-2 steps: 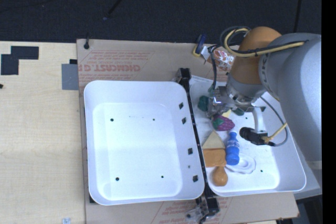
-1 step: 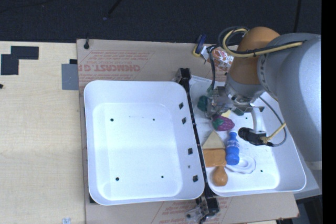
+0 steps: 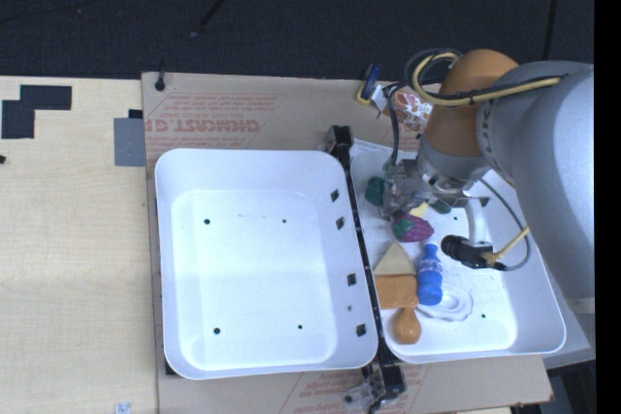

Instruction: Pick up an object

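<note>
The grey arm with its orange band (image 3: 466,102) reaches into the right-hand shallow white bin (image 3: 529,330) on the worktop; its gripper (image 3: 403,194) sits low at the bin's upper left corner, whether spread or closed I cannot tell; just below it lies a purple rounded object (image 3: 415,229), then a tan wedge-shaped block (image 3: 394,260), a small blue plastic bottle (image 3: 429,275), an orange-brown block (image 3: 395,291) and an orange rounded piece (image 3: 407,327); the left-hand white bin (image 3: 175,257) adjoins.

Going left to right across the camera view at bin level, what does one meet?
Left bin → black divider → tan wedge → blue bottle → right bin's rim.
</note>
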`<state>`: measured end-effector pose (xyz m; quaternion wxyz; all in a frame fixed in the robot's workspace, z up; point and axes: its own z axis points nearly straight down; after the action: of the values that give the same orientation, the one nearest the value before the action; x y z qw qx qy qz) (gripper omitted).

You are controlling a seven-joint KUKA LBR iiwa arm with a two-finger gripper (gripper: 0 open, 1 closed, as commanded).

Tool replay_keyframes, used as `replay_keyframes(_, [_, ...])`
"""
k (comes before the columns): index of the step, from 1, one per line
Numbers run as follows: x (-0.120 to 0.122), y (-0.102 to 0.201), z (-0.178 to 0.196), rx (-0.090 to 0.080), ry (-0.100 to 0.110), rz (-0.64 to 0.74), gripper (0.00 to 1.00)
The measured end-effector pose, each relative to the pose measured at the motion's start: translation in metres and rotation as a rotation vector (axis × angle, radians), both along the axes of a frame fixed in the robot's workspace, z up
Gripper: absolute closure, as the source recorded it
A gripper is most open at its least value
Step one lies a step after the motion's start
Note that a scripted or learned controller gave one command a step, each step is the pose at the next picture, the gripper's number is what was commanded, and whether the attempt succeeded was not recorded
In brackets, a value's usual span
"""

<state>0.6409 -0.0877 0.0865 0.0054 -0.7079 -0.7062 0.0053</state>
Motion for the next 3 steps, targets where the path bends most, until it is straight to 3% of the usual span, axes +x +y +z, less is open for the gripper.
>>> replay_keyframes(3, [-0.007, 0.003, 0.011, 0.0, -0.009, -0.004, 1.0])
